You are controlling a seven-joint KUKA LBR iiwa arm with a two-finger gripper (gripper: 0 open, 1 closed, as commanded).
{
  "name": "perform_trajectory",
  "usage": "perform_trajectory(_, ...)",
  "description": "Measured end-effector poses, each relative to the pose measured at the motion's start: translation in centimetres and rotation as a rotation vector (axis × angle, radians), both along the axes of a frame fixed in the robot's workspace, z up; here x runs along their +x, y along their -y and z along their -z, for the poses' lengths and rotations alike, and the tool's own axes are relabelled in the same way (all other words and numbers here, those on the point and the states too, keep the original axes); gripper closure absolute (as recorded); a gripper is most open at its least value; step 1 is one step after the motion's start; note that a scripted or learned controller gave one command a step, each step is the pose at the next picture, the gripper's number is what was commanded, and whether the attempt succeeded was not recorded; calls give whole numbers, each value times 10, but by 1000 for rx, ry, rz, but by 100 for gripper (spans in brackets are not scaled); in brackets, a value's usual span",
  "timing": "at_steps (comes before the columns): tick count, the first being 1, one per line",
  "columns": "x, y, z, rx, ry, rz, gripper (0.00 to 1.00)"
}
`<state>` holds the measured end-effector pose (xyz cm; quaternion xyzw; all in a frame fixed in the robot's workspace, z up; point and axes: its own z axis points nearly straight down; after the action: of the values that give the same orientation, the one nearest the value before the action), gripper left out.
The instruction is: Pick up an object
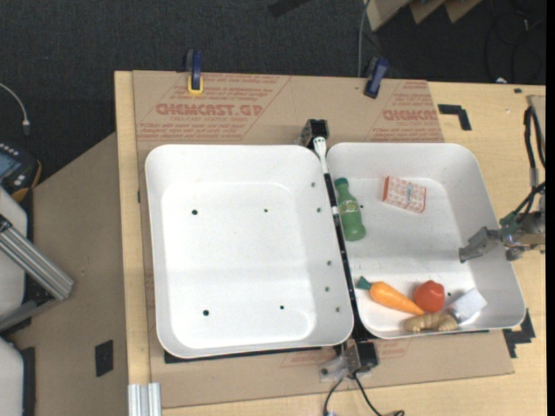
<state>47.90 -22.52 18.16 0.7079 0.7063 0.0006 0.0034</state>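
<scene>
As you look down on the bench (260,102), you see two shallow white bins set side by side on a brown board printed with red lettering. The left bin (173,232) shows only a few small dark dots on its floor. The right bin (451,172) carries all the objects. A green bottle (349,209) lies against that bin's left wall, close to the seam between the bins, its cap toward the far side. A small white packet with red print (405,195) lies flat on the floor toward the far side, well apart from the bottle. Along the near rim you find a cluster: an orange carrot (393,297) with a green tip pointing left, a red tomato-like piece (428,295) just beside it on its right, a tan knobbly piece (431,322), possibly ginger, in front of both, and a small white block (468,305) at the right of the group.

The end effector (479,246) reaches in from the right edge and sits over the right part of the right bin, between the packet and the near cluster and apart from each. Nothing shows between its tips. At this slant and size you cannot tell whether it is released or clenched.

Two blue clamps (375,76) grip the board's far edge, and a black fitting sits at the far end of the seam.
</scene>
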Motion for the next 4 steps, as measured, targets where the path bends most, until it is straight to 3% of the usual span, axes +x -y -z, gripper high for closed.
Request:
perform_trajectory(1,73,-35,69,5,-4,-8,0)
perform_trajectory(2,-1,2,35,3,-9,4,0)
perform_trajectory(3,14,-6,98,14,-8,-7,0)
perform_trajectory(4,13,-3,87,7,-5,-4,100)
